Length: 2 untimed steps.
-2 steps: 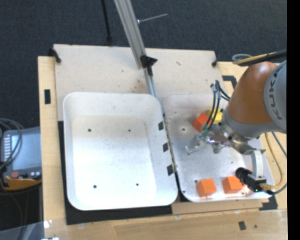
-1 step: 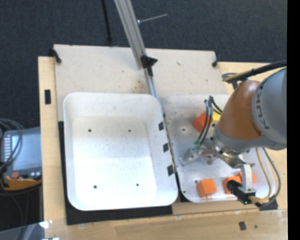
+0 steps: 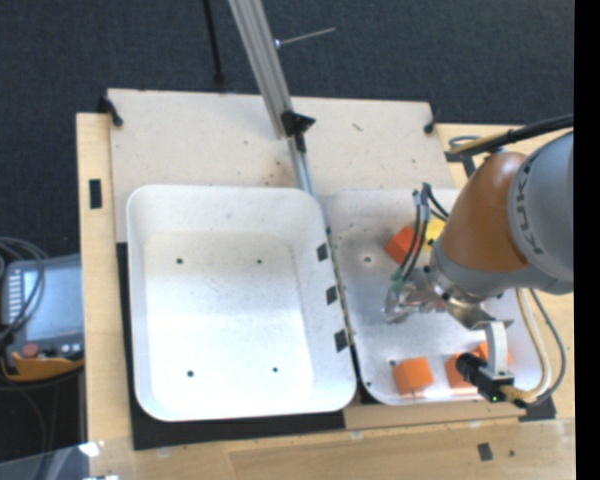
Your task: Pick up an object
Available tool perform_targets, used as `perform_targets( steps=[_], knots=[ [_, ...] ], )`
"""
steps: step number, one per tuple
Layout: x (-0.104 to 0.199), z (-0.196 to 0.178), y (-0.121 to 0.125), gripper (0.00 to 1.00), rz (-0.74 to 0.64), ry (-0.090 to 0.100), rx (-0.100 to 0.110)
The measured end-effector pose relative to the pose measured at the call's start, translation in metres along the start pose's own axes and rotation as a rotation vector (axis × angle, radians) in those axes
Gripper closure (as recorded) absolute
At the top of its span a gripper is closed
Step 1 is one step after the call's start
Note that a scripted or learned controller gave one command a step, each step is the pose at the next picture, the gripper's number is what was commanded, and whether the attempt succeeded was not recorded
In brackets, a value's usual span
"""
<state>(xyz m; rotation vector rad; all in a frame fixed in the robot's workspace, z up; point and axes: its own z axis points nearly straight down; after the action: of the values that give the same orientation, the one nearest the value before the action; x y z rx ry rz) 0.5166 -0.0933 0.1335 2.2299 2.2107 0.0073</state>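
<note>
1. Over the right bin, the gripper hung low; finger state could not be told.
2. Orange block lay near the front wall, another orange block beside a yellow piece under the arm.
3. Left bin sat alongside.

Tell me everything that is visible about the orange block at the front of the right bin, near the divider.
The orange block is a small, boxy piece, plain orange with a matte look, maybe foam or plastic. It lies flat on the floor of the right bin, near its front rim, on the side toward the left bin. It looks whole. Nothing touches it: the gripper is above and apart, and another orange piece lies beside it.
</note>
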Motion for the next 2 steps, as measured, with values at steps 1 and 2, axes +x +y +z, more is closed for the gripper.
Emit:
perform_targets(
  steps=[1,2],
  knots=[
    [0.004,-0.062,0.006,1.00,-0.013,-0.003,-0.004],
    [0.003,-0.116,0.008,1.00,-0.013,-0.003,-0.004]
  ],
)
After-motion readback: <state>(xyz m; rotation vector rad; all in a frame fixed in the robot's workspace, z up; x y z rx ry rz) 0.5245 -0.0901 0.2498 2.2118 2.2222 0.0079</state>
